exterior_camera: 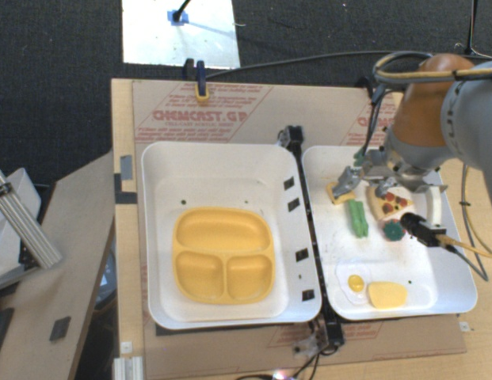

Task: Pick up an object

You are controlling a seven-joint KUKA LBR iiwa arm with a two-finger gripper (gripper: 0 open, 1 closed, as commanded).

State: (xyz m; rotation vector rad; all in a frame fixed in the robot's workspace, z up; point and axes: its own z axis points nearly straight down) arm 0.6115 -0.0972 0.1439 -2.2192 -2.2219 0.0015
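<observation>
My gripper (366,185) hangs over the back of the right bin (459,287), its two grey fingers spread open with nothing between them. One fingertip (346,179) is just above a yellow wedge (340,193). The other is next to a pizza slice (390,204). A green pod (357,218) lies in front of the gripper, and a small teal ball (393,231) sits to its right. Near the bin's front edge lie a fried egg (356,283) and a flat yellow piece (387,294).
The left bin (162,165) holds a yellow divided plate (224,255). A black hinge strip (303,220) runs between the two bins. The grey and orange arm (436,109) comes in from the upper right above the right bin's back corner.
</observation>
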